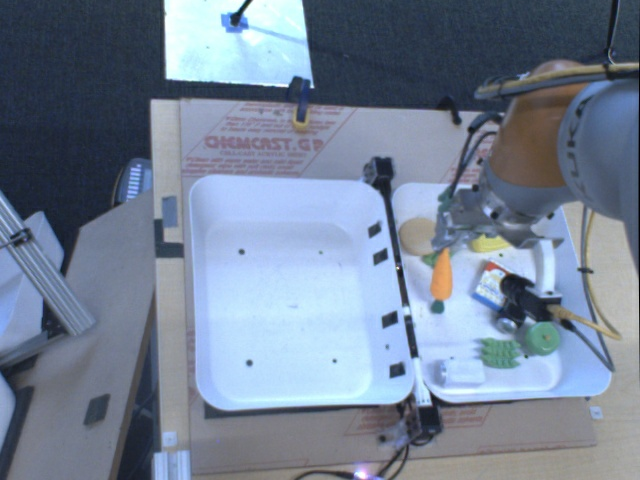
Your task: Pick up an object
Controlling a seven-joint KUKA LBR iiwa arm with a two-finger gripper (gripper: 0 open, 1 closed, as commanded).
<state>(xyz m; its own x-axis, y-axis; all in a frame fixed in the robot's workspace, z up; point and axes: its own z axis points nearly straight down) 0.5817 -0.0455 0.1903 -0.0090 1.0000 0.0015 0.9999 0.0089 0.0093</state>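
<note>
The bench (250, 133) is seen from above, with two shallow white bins set side by side on it. The left bin (290, 298) is the larger area of bare white plastic. The right bin (585, 363) is crowded, and all the things that could be picked up are gathered in it.

The arm (570, 138) is reached in from the right and is hung over the upper part of the right bin. The gripper (452, 230) is lowered close above the carrot's top end, beside a tan disc (415, 234). Whether anything is gripped, or how the tool is set, cannot be told from this view, since the wrist covers it.

The carrot (441, 279) is laid just below the gripper, its green top nearest the tool. A yellow piece (490, 243) is partly hidden under the wrist. Further down are found a blue and white packet (489, 287), a green round toy (543, 339), a green comb-like piece (498, 352) and a small white block (462, 372).

A failed grasp is judged the main risk. The carrot is rounded and tapered, so it could be squeezed out sideways. The disc and the yellow piece are so near that they could be struck or caught instead. The bin's dividing wall is also close, and a pushed thing could be jammed against it.
</note>
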